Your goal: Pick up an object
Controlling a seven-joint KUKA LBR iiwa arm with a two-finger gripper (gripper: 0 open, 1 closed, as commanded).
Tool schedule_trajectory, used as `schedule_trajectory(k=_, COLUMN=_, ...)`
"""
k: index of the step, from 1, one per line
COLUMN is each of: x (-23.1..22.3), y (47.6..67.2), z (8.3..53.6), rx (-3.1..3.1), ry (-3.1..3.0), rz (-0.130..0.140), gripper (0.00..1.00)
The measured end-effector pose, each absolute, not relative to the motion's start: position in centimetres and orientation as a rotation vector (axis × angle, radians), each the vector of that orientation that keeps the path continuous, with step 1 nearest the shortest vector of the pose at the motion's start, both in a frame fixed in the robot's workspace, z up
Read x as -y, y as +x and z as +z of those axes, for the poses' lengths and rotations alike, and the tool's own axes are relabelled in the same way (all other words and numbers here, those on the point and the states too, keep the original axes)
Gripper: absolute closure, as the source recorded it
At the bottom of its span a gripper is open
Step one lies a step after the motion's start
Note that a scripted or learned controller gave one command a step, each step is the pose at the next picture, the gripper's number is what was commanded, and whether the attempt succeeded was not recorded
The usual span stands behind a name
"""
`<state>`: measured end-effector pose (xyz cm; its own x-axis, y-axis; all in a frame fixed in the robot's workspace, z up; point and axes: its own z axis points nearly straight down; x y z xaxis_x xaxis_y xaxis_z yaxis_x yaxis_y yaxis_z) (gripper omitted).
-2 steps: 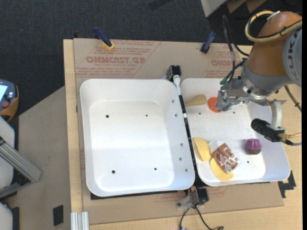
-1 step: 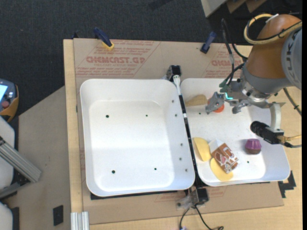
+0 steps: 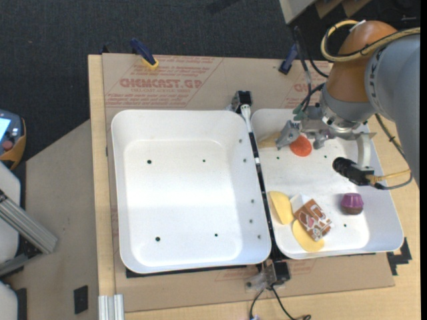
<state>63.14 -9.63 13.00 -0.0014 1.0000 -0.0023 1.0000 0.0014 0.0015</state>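
Cardboard covers the desk [image 3: 167,79] under two white bins. In the right bin [image 3: 380,235], near its far end, the gripper [image 3: 303,133] hangs just over a small orange-red object [image 3: 301,147]; whether its jaws are spread cannot be told. The object looks light, smooth and rounded, with no clear long axis, so pinching across its middle seems best.

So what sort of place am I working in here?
Most likely a robotics lab test bench: two shallow white bins clamped to a cardboard-covered board, small toy-like objects such as the purple one, and a grey arm with loose cabling.
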Motion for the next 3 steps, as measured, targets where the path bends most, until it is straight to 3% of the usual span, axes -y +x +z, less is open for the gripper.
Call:
schedule_trajectory(k=1, x=10.9, y=64.4, z=8.3, rx=-2.222, ry=2.222, rz=-0.004, gripper=0.00)
schedule_trajectory(k=2, x=10.2, y=65.2, z=8.5, rx=-2.221, ry=2.220, rz=-0.001, gripper=0.00)
schedule_trajectory(k=3, x=10.2, y=65.3, z=9.7, rx=-2.219, ry=2.215, rz=0.001, gripper=1.00)
